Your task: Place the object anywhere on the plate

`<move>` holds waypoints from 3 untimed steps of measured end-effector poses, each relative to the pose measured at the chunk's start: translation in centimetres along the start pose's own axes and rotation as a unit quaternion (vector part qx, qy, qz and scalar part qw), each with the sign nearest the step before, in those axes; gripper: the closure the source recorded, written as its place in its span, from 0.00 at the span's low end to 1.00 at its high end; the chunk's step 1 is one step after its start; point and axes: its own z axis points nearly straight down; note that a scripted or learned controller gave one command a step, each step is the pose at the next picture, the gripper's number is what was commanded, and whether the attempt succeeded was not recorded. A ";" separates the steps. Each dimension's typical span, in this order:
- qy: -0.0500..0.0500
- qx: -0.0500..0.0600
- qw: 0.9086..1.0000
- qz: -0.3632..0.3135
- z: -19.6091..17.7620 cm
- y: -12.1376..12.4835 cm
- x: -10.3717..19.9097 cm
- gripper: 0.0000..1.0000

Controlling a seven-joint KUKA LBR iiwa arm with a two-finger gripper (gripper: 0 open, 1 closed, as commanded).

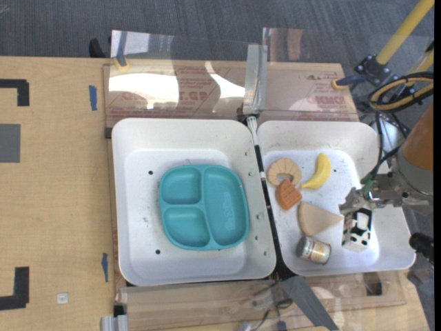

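Objects are lying in the right bin [396, 250]: banana [317, 172], waffle [289, 196], can [313, 249], black-and-white cow toy [357, 230]. Gripper [357, 200] is hovering beside the cow toy, its grip impossible to judge. Teal plate [204, 206] is sitting in the left bin [131, 185].

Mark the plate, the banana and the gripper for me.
teal divided plate [227, 198], camera view, large right compartment
banana [317, 174], camera view, middle of its curve
gripper [353, 202], camera view, between its fingertips
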 end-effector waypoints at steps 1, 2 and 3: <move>0.002 0.002 1.000 -0.003 0.9 0.0 7.1 1.00; 0.002 0.002 1.000 -0.003 0.9 0.0 13.6 1.00; 0.002 0.000 1.000 -0.006 -3.0 -0.1 25.7 1.00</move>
